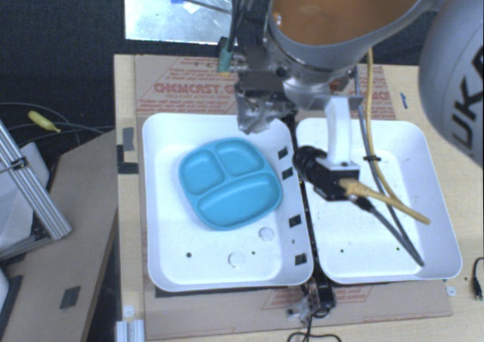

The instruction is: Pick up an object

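The grey arm (340,7), with its orange band, comes in from the right and hangs over the far side of the bench. Its gripper (257,115) sits above the far right corner of the left bin (162,204), close to the seam where the two bins meet. From this slant I cannot tell whether the gripper is spread or closed, and nothing is visibly held in it. A blue divided plate (231,181) with three compartments lies flat in the middle of the left bin, turned a little askew. Its far rim is just near the gripper, and whether the two touch cannot be told. Two faint round marks (266,234) show on the bin floor near the plate's near right edge. Small black clips (294,221) run along the seam between the left bin and the right bin (431,181). Both bins rest on a cardboard sheet (181,83) printed in red, which reaches out past their far edges.
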Robot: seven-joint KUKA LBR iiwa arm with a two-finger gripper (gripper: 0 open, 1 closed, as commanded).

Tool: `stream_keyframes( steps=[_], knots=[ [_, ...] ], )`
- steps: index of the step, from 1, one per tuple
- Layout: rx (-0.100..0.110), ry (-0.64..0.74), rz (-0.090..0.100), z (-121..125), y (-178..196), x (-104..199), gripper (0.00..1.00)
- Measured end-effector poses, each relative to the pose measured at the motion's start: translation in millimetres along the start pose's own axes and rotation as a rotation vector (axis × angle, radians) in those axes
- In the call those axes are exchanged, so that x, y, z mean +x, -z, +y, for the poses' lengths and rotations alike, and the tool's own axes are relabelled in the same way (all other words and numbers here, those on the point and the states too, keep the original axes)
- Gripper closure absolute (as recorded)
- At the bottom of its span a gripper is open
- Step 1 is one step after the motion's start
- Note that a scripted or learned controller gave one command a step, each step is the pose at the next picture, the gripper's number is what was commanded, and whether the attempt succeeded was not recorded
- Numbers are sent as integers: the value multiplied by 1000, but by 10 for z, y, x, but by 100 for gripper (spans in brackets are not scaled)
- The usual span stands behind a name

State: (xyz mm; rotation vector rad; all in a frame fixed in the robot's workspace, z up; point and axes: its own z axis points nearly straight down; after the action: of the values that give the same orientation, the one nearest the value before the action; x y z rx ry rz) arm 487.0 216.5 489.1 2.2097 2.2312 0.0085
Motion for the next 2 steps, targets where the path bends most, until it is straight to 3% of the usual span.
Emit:
stream_keyframes(
  steps=[1, 2],
  knots=[
    [15, -14, -8, -22, -1160, -509, 100],
    [-14, -3, 6, 209, 546, -94, 100]
  ],
)
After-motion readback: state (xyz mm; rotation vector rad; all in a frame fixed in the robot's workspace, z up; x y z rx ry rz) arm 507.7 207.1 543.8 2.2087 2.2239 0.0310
